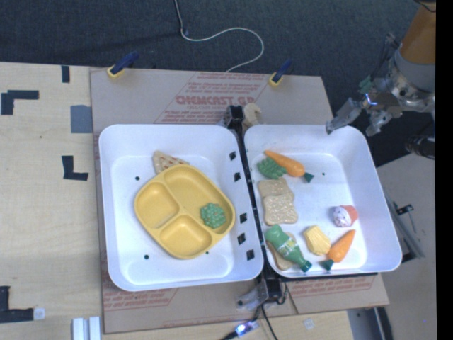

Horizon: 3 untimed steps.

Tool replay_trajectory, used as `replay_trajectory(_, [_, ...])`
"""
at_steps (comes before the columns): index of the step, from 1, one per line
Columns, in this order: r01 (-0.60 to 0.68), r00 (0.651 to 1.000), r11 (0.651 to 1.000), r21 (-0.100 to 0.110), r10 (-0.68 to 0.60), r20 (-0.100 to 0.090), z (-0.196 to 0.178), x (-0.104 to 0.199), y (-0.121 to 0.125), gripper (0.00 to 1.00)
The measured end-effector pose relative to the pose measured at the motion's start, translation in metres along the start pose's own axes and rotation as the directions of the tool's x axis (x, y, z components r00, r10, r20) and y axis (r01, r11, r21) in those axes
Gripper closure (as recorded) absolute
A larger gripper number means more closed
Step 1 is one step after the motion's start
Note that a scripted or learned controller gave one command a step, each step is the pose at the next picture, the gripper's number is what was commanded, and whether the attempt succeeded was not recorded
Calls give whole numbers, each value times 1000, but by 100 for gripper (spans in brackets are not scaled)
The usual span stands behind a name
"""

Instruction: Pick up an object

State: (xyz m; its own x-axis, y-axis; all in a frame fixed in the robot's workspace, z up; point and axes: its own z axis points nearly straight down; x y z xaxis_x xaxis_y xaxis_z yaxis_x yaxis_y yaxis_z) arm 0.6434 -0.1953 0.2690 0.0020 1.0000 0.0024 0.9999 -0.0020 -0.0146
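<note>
My gripper [359, 119] hangs above the far right corner of the right bin [374, 190], fingers spread apart and nothing between them. Below it in that bin lie a carrot [284, 163] beside a green leafy piece [268, 168], two bread slices [277, 199], a green bottle [287, 246], a yellow corn piece [316, 239], a second carrot [341, 246] and a small pink and white piece [343, 216]. All of them rest on the bin floor, apart from the gripper.
The left bin [117, 190] holds a yellow divided plate [170, 211] with a green broccoli piece [214, 215] in one compartment, and a waffle-like piece [165, 161] at the plate's far edge. A white cable [219, 34] lies behind the bins.
</note>
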Motion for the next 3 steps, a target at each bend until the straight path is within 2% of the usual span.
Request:
replay_trajectory(1, [4, 1000, 1000, -13, -3, 3, -9, 1, 2, 0])
replay_trajectory(2, [5, 1000, 1000, -9, -5, 3, 47, 4, 12, 0])
replay_trajectory(3, [5, 1000, 1000, -8, -5, 3, 94, 7, 5, 0])
